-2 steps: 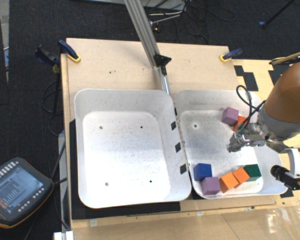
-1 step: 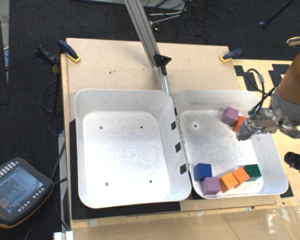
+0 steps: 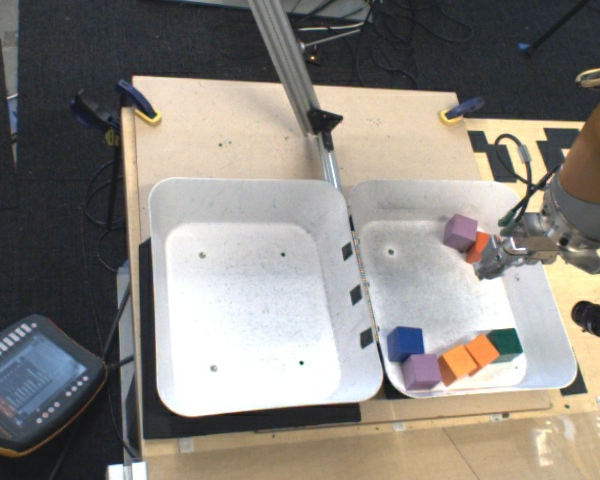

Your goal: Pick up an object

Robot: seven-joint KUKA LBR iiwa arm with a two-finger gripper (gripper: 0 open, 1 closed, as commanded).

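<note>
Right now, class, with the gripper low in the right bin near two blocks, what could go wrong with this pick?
The gripper sits beside a small orange block that touches a purple block; closing may catch both or shove one away. Both lie near the right bin wall, so the fingers could hit its rim.

Looks like a robotics lab: a plywood bench [image 3: 280,118] clamped at its corners, a teach pendant [image 3: 30,383] left of it, cables [image 3: 400,18] and metal rails behind it on dark floor.
</note>
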